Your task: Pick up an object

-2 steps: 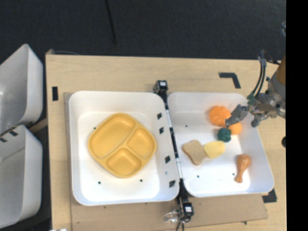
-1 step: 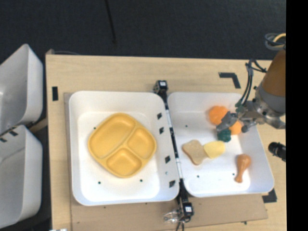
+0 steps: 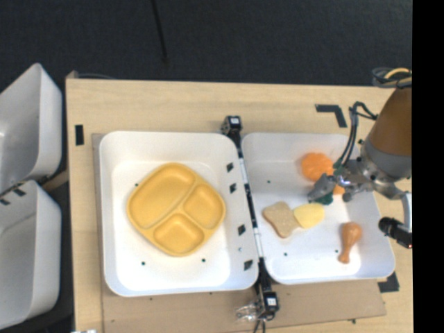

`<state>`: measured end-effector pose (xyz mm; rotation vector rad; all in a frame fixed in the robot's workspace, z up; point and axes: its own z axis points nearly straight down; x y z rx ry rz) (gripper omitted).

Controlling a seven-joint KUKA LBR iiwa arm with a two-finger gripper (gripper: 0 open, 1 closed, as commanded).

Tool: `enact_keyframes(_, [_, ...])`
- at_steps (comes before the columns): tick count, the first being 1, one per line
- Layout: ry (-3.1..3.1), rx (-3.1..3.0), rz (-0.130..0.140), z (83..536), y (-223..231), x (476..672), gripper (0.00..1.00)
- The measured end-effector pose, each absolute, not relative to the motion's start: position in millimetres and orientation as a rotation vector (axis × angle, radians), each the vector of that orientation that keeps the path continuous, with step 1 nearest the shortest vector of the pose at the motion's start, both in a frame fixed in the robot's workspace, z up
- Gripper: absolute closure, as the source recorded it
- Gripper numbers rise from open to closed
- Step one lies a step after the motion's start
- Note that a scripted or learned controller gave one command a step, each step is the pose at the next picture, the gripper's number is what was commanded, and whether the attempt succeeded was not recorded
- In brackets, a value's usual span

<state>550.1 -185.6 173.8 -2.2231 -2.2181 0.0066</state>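
From my console I see two shallow white plastic bins side by side on a pale wooden bench [image 3: 159,106], their rims smooth and rounded at the corners. The left bin [image 3: 114,269] carries a glossy yellow divided plate [image 3: 176,207], squarish with soft corners and three moulded compartments. In the right bin [image 3: 277,155] lie four toy foods: a round orange piece [image 3: 316,164] with a matte skin near the far side, a tan bread slice [image 3: 280,218] with a notched outline, a pale yellow oval piece [image 3: 309,216] touching the bread's right edge, and a brown-orange drumstick [image 3: 349,241] with a bulbous head and thin shank, set apart toward the right wall. The gripper [image 3: 326,189] hangs low between the orange piece and the yellow oval, its grey metal body just beside both. I cannot tell how it is set, nor whether it touches anything. The arm's orange band [image 3: 393,123] rises above it at the right.
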Motion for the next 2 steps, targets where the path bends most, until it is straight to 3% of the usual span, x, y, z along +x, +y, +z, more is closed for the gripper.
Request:
enact_keyframes(1, [-2.218,-2.225,0.006,130,-192,553.0,0.00])
enact_keyframes(2, [-2.217,-2.232,-0.003,143,-193,554.6,1.00])
